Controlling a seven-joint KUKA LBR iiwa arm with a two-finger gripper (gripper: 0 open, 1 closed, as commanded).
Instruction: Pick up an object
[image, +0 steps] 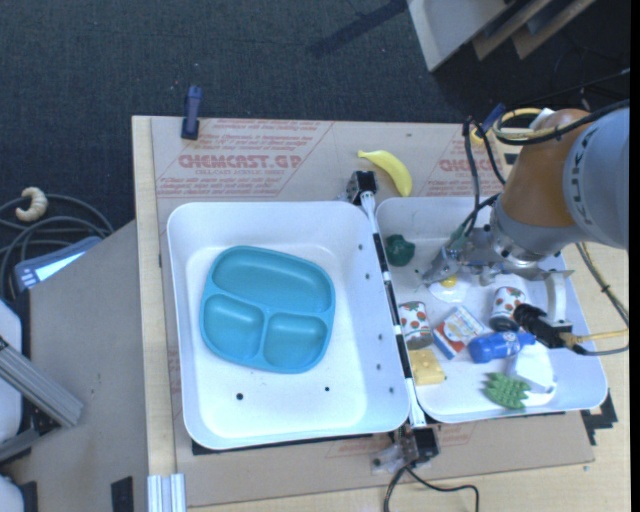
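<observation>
The right bin (590, 385) holds a scatter of small things: a blue bottle (497, 347), a green leafy toy (507, 390), a yellow block (428, 368), a dark green piece (401, 249) and a small printed can (506, 302); the gripper (452, 262) hangs low over the bin's upper part, and whether it is open cannot be told; the left bin (185, 330) carries a blue divided tray (267, 310); a banana (389, 170) lies on the bench (250, 160) beyond.

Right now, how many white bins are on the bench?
2. The left bin holds a blue tray; the right bin holds small items beneath the arm, which may hide some.
</observation>
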